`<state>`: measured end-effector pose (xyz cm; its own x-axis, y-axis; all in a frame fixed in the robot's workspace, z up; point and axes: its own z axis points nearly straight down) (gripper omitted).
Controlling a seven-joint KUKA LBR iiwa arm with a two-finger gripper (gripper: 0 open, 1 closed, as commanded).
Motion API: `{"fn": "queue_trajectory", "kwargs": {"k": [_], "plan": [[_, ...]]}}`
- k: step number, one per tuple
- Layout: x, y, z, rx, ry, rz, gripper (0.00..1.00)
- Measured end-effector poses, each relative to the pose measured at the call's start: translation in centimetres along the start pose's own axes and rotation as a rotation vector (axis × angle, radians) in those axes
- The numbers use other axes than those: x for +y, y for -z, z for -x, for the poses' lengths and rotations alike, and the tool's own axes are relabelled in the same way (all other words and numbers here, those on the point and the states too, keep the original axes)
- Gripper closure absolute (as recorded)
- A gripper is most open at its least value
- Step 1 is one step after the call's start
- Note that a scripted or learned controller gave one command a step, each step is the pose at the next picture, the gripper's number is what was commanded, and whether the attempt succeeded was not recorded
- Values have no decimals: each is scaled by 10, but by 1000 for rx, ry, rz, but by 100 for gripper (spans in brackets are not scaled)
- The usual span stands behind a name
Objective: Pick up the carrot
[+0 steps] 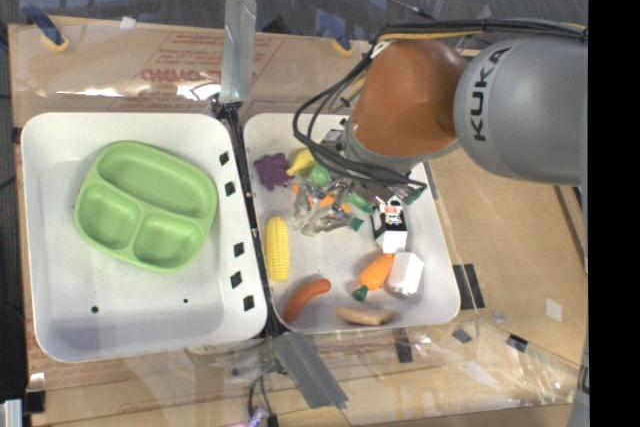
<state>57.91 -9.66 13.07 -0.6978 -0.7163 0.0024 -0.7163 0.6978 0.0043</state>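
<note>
Carrot (374,275) — small, orange with a green stem end — is lying flat and tilted in the right bin, stem end pointing lower left. It is sitting clear of the claw (330,205), below and slightly right.

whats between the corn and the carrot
Mostly bare white bin floor separates the corn from the carrot in the camera view; the red sausage lies just below that stretch.
</note>
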Motion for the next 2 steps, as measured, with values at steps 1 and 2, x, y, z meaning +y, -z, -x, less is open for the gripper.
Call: {"fn": "queue_trajectory", "kwargs": {"k": [1,2], "plan": [[-58,-40,-88,0,207,-1,100],[-58,-39,-86,-2,210,-2,0]]}}
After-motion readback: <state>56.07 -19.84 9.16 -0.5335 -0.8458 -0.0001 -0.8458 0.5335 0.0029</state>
